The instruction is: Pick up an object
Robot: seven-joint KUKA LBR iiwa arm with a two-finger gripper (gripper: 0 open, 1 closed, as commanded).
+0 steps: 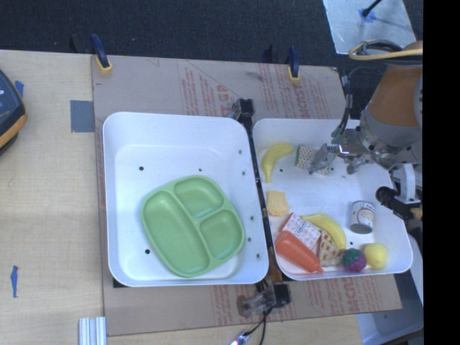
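Carrot [297, 254] at front; arm reaches low over right bin [402, 261], tool [321, 161] state unclear.

- banana [275, 158]: yellow, curved, lay near far left corner of right bin [302, 126].
- second banana [327, 228]: lay aslant mid-bin.
- carrot [297, 254]: orange, at near edge.
- can [362, 215]: upright, right side.
- lemon [375, 255] and purple fruit [353, 260]: near right corner.

A brown cardboard sheet [208, 85] covers the desk [43, 192] under both bins. 2 blue clamps [100, 52] grip its far edge. Grey tape [82, 116] lies near its left edge.
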